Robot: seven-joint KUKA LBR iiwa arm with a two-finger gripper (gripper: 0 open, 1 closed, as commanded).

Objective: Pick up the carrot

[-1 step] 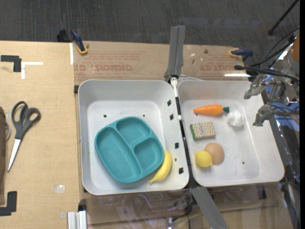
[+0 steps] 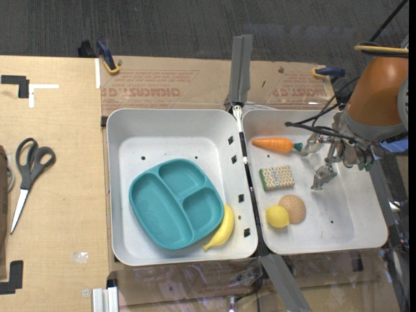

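Jaws (image 2: pixel 323 174) over right bin (image 2: pixel 364 236), just right of carrot; apart or together: cannot tell. One carrot (image 2: pixel 273 145) near bin's back edge, untouched. Also there: one sponge (image 2: pixel 277 177), one lemon (image 2: pixel 277 217), one brown egg-shaped item (image 2: pixel 294 208). Left bin (image 2: pixel 123 135): one teal tray (image 2: pixel 175 203), one banana (image 2: pixel 221 228). On counter (image 2: pixel 58 239): one pair of scissors (image 2: pixel 27 174).

Two white bins sit side by side on the bench: the left bin (image 2: pixel 117 194) and the right bin (image 2: pixel 364 226). One teal divided plate (image 2: pixel 172 203) and one banana (image 2: pixel 223 229) lie in the left. In the right: one carrot (image 2: pixel 273 145), one sponge (image 2: pixel 277 177), one lemon (image 2: pixel 277 217), one brown egg-like ball (image 2: pixel 294 208). One pair of scissors (image 2: pixel 27 171) lies near the bench's left edge.
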